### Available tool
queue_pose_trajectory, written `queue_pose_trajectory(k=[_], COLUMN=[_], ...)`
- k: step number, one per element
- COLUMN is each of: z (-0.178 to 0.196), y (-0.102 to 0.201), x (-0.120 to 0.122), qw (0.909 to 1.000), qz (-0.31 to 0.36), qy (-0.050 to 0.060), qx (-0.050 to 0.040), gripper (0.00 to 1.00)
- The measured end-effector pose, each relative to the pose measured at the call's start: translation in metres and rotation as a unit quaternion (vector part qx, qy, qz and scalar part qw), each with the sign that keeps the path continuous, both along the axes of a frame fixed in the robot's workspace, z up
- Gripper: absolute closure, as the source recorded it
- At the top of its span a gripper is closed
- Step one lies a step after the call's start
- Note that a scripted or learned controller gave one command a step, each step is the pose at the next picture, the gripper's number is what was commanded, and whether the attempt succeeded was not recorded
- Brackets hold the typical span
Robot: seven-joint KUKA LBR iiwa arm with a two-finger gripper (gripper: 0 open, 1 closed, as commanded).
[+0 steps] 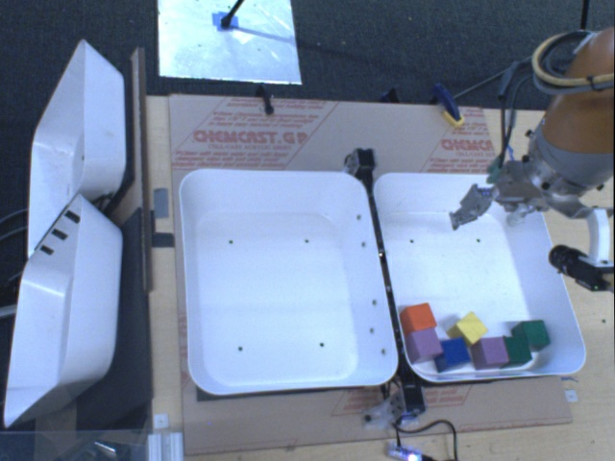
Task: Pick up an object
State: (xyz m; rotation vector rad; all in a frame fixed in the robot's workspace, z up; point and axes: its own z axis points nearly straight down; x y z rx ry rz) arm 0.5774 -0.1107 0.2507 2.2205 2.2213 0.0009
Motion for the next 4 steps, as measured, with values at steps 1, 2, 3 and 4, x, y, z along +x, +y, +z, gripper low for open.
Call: queue_pose_trajectory(k=[1,2,3,4], z=[0.019,0.196,0.210,0.285], y=[-0.045,0.010,0.030,0.113], x=[-0.019,0.024,0.087,0.097], qw=[0.9992,1.0000,1.0000,1.0000], qz=[0.039,0.002,0.001,0.003], qy=[0.000,-0.006,0.000,-0.003], qx=[-0.0002,-0.0001,0.0001,0.0007], gripper=[0.00,0.00,0.00,0.00])
